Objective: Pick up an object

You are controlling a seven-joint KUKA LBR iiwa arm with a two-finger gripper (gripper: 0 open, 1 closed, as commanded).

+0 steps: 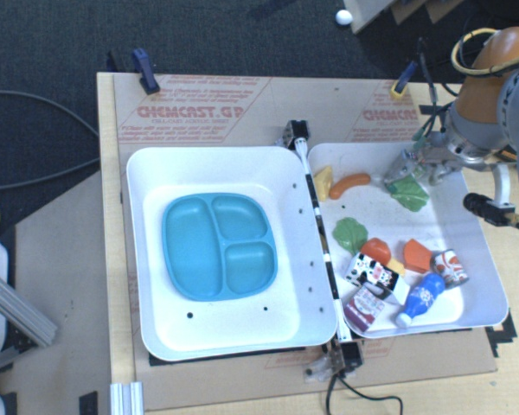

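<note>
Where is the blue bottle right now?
The blue bottle lies in the right bin, near its front edge, between the cow-patterned carton on its left and the small can at its upper right.

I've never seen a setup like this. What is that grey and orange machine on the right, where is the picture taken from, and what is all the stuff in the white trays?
The picture comes from one camera fixed above a bench, looking down at a slant. The grey and orange machine is a robot arm reaching in from the right. At its tip is a two-finger gripper, its "hand", lowered over a green leafy toy; whether it grips it cannot be told.

Two shallow white bins sit side by side. The left bin holds a blue divided plate. The right bin holds small toys: an orange carrot, another green piece, a blue bottle and a few small packages. The robot's job is to pick up one object.
</note>
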